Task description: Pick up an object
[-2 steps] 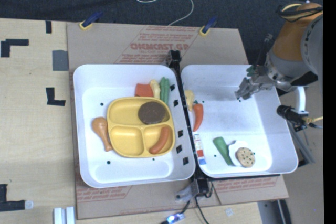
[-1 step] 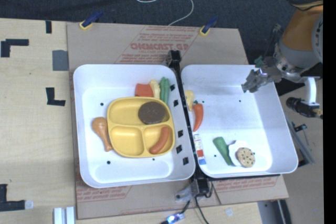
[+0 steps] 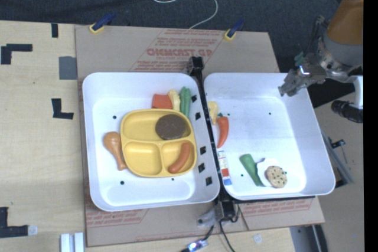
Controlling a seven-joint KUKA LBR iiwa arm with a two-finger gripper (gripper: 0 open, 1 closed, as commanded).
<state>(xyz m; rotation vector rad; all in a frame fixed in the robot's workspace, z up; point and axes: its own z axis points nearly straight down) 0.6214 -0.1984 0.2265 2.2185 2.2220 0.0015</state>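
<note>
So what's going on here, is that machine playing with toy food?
Roughly, yes. A robot arm is meant to pick up one object, and so far it has none. Its gripper hangs over the far right rim of the right bin, where a cookie, a green pepper and a carrot lie. The left bin holds a yellow divided tray with a brown patty and a sausage.

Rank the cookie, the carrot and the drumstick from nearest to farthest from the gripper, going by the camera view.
From the gripper:
1. Carrot, right bin's left edge.
2. Cookie, right bin's near corner; almost level with the carrot.
3. Drumstick, left bin, beside the tray.
</note>
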